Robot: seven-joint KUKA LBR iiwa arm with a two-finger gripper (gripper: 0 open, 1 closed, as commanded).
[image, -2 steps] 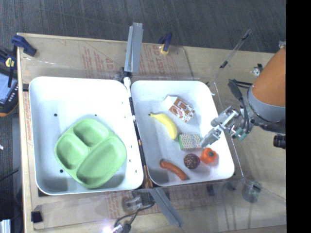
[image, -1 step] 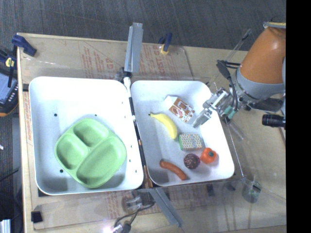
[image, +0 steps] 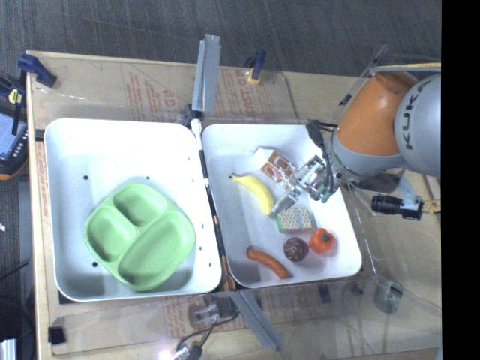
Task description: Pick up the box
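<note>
The box (image: 274, 166), a small white carton with orange and brown print, lies tilted in the upper middle of the right bin (image: 232, 145). My gripper (image: 298, 190) reaches in from the right and hangs just to the lower right of the box, above the gap between it and a tan waffle-like square (image: 295, 219). Nothing shows in the gripper's grasp. The orange-banded wrist (image: 375, 115) sits over the bin's right rim.
In the right bin, a banana (image: 256, 192) lies left of the gripper. A sausage (image: 268, 262), a dark round fruit (image: 295, 249) and a red-orange tomato (image: 322, 241) sit along the near side. A green divided plate (image: 141, 235) rests in the left bin (image: 67, 148).
</note>
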